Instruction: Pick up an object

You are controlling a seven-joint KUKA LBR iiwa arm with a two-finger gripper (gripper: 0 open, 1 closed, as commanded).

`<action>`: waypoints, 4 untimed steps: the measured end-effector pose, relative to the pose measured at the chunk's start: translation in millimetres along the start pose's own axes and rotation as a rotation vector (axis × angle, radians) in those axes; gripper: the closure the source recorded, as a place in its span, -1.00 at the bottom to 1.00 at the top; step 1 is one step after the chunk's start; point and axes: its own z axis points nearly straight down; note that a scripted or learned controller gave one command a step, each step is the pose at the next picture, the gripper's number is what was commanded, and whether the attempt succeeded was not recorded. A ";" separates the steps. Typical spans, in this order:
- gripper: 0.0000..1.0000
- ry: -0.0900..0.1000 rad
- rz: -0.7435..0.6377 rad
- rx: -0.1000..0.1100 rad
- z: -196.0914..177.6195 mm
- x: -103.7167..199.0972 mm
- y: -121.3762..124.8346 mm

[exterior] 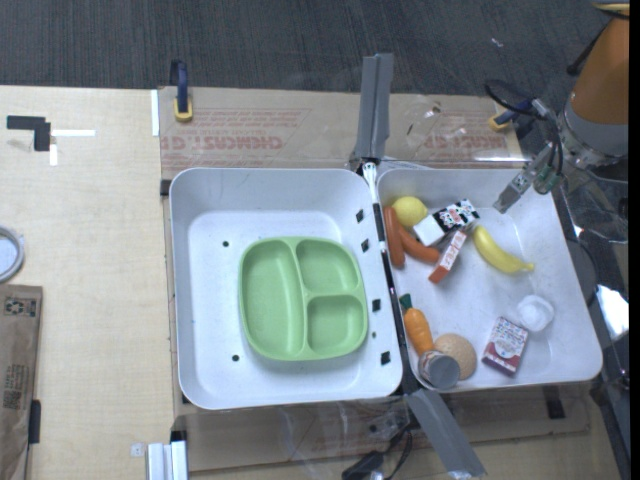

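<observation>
- At the upper right of the frame, the gripper (pixel 522 190) hangs over the top right corner of the right bin (pixel 560 368); whether the fingers are spread or closed cannot be told at this size, and nothing shows between them.
- Just below and left of the fingers lies the banana (pixel 501 251), the closest thing to them, apart from them with bare bin floor all round it.
- By the look of it the banana is a light toy of hard plastic, smooth and curved, so it may slip or roll; a hold across the thick middle of the curve, square to its length, looks safest.
- Further left, in the bin's upper left, a lemon (pixel 408 209), a black-and-white carton (pixel 447 220), a red stick pack (pixel 450 253) and a long carrot (pixel 410 244) crowd together, touching or overlapping, which looks harder to take cleanly.
- Down the right side sit a clear cup (pixel 535 311) and a small red box (pixel 506 345), each alone; the box looks stiff and light, easy across its narrow sides.
- Along the lower left edge lie a short carrot (pixel 417 330), a tan ball (pixel 456 349) and a grey can (pixel 440 369), close against the wall.
- Beyond, the left bin (pixel 200 268) holds a green divided plate (pixel 302 298) on the counter (pixel 80 298).
</observation>
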 end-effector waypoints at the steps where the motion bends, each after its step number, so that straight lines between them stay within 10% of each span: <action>1: 1.00 0.004 0.031 0.003 8.7 38.1 24.1; 2: 1.00 0.001 0.253 0.003 5.5 78.6 74.3; 3: 1.00 0.003 0.539 0.006 -19.6 119.2 -3.6; 4: -1.00 0.003 0.539 0.006 -19.6 119.2 -3.5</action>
